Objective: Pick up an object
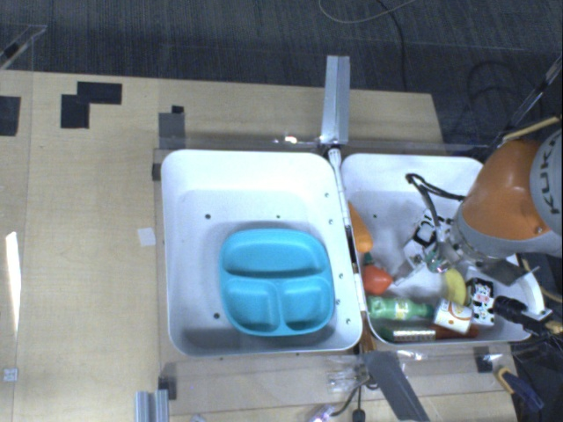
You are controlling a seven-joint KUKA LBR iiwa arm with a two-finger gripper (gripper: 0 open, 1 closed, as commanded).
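From the fixed camera above the bench, two shallow white bins sit side by side on a pale wooden surface, parted by a thin metal rail. The left bin (189, 236) holds a blue divided tray (277, 280), lying flat toward the near side of the bin, with one long compartment at the back and two smaller ones at the front. The right bin (387, 178) carries the clutter, gathered along its near and left parts: an orange carrot-like piece (358, 229) lies against the left wall, a red tomato-like object (377, 280) sits just in front of it, and a green bottle (398, 309) lies on its side along the near wall. Beside the bottle's right end is a small red and white item (455, 318), with a yellow object (454, 285) just behind it — a banana or lemon shape, too small to tell which. The arm comes in from the right, its orange band (508, 199) large over the bin's far right corner, and the gripper (428, 251) hangs low over the middle of the right bin, near the yellow object and the tomato. Cables and fittings crowd the wrist — whether the jaws stand open or closed cannot be told, and nothing is seen between them.
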